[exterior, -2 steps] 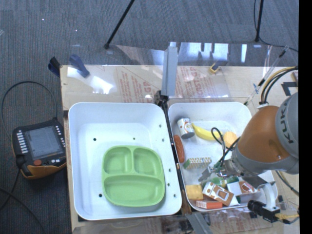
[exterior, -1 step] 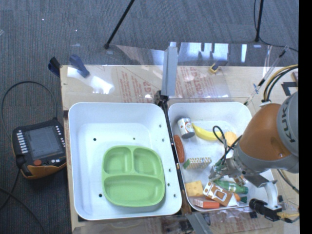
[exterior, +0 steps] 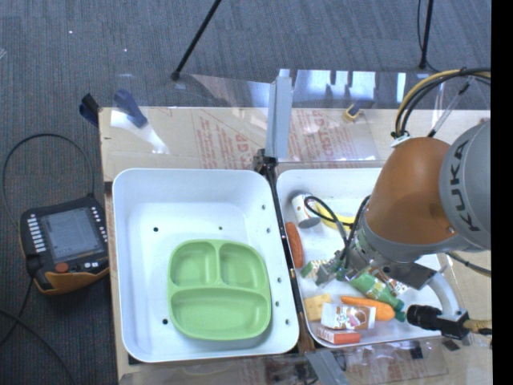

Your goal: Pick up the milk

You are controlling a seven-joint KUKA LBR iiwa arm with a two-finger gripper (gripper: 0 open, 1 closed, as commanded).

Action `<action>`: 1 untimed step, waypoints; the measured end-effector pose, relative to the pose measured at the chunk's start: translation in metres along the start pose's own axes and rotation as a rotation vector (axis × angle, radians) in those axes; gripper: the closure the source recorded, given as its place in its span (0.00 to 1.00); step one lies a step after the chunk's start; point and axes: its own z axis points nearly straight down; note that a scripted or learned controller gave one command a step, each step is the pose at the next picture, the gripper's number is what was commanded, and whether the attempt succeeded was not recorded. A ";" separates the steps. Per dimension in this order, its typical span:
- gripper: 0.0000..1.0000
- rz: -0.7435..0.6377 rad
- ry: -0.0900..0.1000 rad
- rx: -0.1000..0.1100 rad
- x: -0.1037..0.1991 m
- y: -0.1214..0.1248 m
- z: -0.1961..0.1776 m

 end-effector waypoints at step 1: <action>1.00 -0.028 0.000 0.004 0.064 0.030 -0.005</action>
